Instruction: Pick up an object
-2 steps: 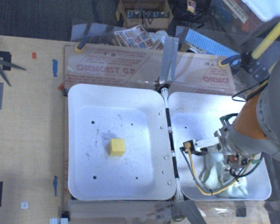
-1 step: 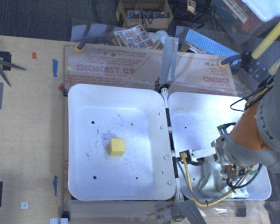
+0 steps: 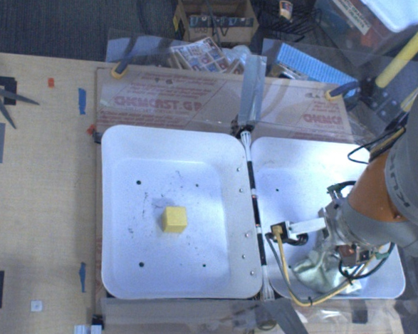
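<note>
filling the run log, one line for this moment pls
arm: over right bin | end effector: low, near pale crumpled object | yellow block: left bin

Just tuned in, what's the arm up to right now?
The KUKA arm reaches in from the right and its hand is low in the right bin, over a pale crumpled object near the front edge. I can't tell whether it has a grip. A yellow block sits alone in the left bin, untouched.

Light: bright, even, from overhead
Glare: right bin (image 3: pixel 294 169) washed bluish-white, detail lost
Shadows: soft, short beside the yellow block (image 3: pixel 175 219)
Focus: mildly soft overall; arm (image 3: pixel 400 183) at right edge blurred
</note>
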